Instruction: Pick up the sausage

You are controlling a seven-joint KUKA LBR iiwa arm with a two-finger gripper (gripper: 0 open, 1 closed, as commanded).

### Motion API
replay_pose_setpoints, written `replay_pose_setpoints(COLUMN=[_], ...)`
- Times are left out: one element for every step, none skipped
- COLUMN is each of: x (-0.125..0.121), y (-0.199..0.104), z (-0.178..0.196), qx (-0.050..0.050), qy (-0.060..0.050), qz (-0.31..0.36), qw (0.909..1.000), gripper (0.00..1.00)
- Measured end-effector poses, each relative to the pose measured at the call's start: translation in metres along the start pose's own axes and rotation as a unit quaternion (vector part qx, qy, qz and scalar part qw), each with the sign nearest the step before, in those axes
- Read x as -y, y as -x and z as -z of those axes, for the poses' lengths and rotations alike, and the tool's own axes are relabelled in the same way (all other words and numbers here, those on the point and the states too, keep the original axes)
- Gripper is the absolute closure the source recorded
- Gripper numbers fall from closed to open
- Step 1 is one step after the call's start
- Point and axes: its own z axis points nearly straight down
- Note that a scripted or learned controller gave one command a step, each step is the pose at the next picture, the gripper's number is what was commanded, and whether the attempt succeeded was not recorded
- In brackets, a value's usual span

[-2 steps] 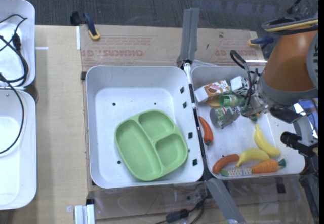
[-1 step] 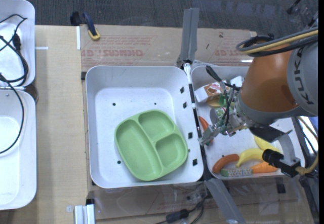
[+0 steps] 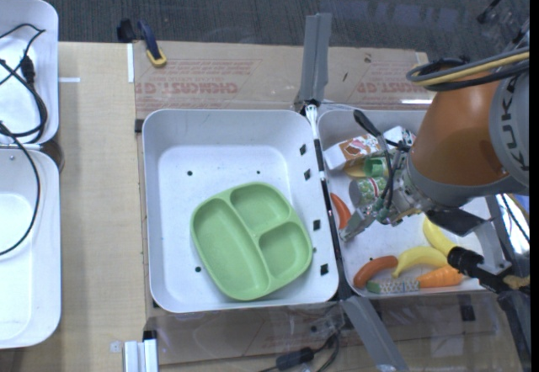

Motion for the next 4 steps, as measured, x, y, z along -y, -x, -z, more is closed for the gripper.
replay_pose_setpoints(x=[-0.002, 0.018, 0.011, 0.01], y=[-0.003, 0.045, 0.029, 0.029], z=[0.0, 0.0, 0.097, 0.105], qx=[0.0, 0.0, 0.001, 0.002], qy=[0.0, 0.001, 0.001, 0.001], qz=[0.162, 0.148, 0.121, 0.122], qw=[0.9868, 0.989, 0.9927, 0.9926], gripper=[0.0, 0.0, 0.0, 1.0])
